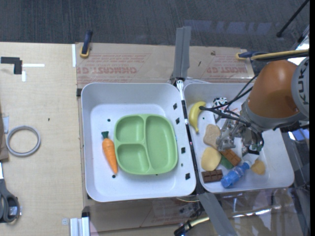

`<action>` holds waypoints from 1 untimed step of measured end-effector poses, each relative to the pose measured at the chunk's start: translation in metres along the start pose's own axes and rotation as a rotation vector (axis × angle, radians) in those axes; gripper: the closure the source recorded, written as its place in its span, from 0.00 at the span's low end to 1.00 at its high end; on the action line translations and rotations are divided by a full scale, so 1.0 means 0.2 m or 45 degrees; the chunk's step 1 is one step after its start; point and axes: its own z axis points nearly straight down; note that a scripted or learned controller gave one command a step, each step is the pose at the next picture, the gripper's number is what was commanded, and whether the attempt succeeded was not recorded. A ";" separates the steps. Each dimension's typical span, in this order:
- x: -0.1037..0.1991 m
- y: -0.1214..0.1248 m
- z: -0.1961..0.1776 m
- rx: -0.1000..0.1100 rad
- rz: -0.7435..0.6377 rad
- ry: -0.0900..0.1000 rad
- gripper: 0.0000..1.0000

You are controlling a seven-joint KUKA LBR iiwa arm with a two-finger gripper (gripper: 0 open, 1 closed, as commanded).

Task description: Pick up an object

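Note:
My gripper (230, 142) hangs low in the right bin (275, 181), under the orange wrist band, over a heap of toy food. Right beneath and beside it lie a tan bread slice (211, 134), a yellow potato-like piece (210, 158), an orange-brown block (230, 157), a brown chocolate bar (212, 176) and a blue bottle (234, 176). A banana (196, 114) rests near the bin's left wall. A small yellow-brown piece (258, 168) sits to the right. Nothing visibly sits between the gripper's tips.
The left bin (93, 132) holds a green divided plate (146, 144) and a carrot (110, 153) to its left. A roll of tape (22, 140) lies on the bench at far left. A black-and-white item (219, 102) sits at the right bin's back.

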 end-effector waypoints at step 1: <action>0.00 0.00 0.00 0.000 0.000 0.000 0.00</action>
